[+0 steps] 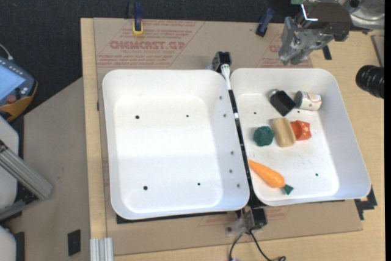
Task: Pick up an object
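Five objects wait in the right bin (342, 125). Our gripper (294, 53) hovers beyond its far edge; we can't tell the fingers' state. Next we descend onto the carrot (267, 175).

Two white bins (165, 79); one carrot (267, 174), one green ball (264, 136), one tan block (283, 132), one red piece (301, 129), one black piece (281, 101), one small white cup (310, 101).

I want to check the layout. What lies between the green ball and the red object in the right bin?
In the camera view, a tan cylinder lies between the green ball and the red object, close beside both.
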Motion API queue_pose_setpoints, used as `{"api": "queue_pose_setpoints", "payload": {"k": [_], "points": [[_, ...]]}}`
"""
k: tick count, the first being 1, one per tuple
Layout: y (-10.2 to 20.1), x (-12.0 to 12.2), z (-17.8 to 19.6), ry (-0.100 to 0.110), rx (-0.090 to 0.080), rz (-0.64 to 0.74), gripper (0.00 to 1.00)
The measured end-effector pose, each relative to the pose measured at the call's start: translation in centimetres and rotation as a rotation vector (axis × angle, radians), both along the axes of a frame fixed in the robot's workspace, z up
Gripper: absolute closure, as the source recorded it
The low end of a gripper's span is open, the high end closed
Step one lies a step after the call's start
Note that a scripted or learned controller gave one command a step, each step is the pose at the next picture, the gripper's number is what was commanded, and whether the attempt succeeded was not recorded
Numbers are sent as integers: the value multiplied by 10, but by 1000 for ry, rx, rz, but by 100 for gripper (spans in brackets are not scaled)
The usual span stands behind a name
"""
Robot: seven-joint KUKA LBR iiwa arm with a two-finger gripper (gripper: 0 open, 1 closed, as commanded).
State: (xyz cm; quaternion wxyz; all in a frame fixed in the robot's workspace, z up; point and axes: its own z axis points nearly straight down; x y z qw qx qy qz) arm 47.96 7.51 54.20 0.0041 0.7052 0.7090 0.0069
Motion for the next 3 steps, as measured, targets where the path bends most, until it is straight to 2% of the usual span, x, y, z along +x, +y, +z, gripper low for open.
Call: {"api": "queue_pose_setpoints", "payload": {"k": [1, 2, 3], "points": [[58, -2, -153, 33, -7, 1, 100], [4, -2, -248, 28, -8, -11, 100], [33, -1, -242, 15, -3, -3, 100]]}}
